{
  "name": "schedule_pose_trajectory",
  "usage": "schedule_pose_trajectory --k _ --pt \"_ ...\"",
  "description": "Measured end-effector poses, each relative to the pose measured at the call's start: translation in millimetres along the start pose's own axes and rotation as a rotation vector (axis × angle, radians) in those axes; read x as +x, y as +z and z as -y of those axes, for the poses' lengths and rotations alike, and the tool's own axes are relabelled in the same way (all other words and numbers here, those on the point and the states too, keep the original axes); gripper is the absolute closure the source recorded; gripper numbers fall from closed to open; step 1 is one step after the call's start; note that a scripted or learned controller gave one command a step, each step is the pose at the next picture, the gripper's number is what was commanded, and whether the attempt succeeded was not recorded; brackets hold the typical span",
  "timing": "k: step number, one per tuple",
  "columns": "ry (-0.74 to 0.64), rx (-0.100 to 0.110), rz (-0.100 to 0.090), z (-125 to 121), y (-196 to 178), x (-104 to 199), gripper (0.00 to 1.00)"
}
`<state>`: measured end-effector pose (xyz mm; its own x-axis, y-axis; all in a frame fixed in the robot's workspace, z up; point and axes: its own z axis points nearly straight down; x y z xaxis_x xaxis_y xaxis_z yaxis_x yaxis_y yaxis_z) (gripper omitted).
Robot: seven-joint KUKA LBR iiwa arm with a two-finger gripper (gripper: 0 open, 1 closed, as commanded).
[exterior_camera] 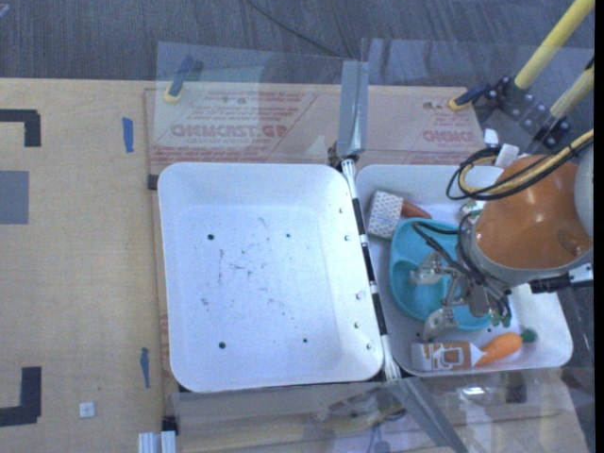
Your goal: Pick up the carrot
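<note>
The carrot (498, 348) is orange with a green stub at its right end. It lies flat near the front edge of the right bin (557, 352). My gripper (435, 297) hangs over the middle of that bin, up and to the left of the carrot and apart from it. Its two metal fingers (430, 272) are spread open above a blue bowl (411, 270). No part of the carrot is between them. The orange band of the arm (528, 215) covers the bin's right part.
A small printed carton (444, 355) lies just left of the carrot, touching its tip. A grey textured block (382, 213) and a small red piece (416, 211) sit at the back of the right bin. The left bin (179, 253) holds only specks.
</note>
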<state>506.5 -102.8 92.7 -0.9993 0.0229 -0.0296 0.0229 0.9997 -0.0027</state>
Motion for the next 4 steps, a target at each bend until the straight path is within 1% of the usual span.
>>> schedule_pose_trajectory --k 1,2,3,4 --pt "0.007 -0.002 0.001 1.8 -11.6 -0.8 1.00" --pt "-0.029 -0.005 -0.029 18.1 -191.0 -73.7 1.00" --pt "-0.844 -0.017 -0.028 16.0 -160.5 17.2 1.00" --pt "-1.178 -0.014 -0.027 -4.3 -109.7 14.2 1.00"
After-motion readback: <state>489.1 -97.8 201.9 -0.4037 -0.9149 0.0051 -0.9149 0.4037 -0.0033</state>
